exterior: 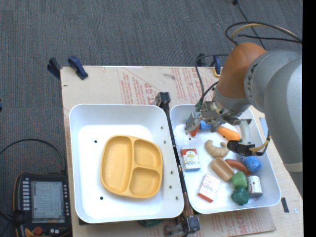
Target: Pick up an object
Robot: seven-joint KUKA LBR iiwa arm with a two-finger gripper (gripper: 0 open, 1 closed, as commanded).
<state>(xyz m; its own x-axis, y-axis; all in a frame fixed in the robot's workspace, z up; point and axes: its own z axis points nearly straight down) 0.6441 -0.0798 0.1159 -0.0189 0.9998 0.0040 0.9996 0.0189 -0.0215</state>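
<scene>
Camera view, looking down at a slant: we see the grey KUKA arm with its orange band (pixel 242 70) reach in from the right of the frame and hang its two-finger gripper (pixel 196 125) over the upper left corner of the right-hand shallow white bin (pixel 274 194). Its fingers look spread fairly wide, with nothing visible between them. No object is lifted yet. Candidates lie below and right of the gripper: an orange carrot-shaped toy (pixel 228 132), a tan croissant-shaped piece (pixel 216 148), a small red-and-white carton (pixel 190 159), a brown sausage-like cylinder (pixel 221 169), a blue ball (pixel 252 163) and a green lumpy toy (pixel 240 195). At centre left, the left-hand white bin (pixel 79 201) holds a yellow three-compartment plastic plate (pixel 131 166).

We judge the risks plain. The toys crowd together, so a descent could nudge neighbours or catch two at once. Rounded pieces may squirt from closing fingers. The gripper also sits near the bin wall, which could block one finger.
</scene>
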